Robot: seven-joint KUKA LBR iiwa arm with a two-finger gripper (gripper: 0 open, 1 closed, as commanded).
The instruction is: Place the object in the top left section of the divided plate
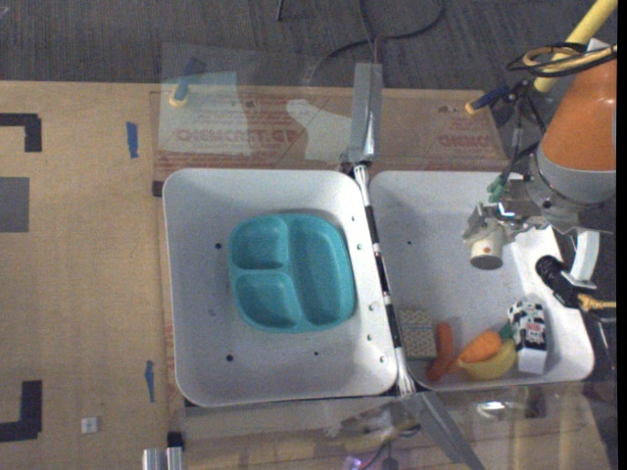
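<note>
Tool hangs over the right bin, grip state unreadable, while the likely pick objects, the toy carrot and fruit, sit piled in its near corner, well apart from the teal divided plate awaiting them.

The 1 arm enters from the right edge of the camera view, its orange band sitting above a grey wrist. The wrist slants down and to the left, ending in the pincer, which hangs in the upper right part of the picture. A pale round tip sits at its lower end.
</note>
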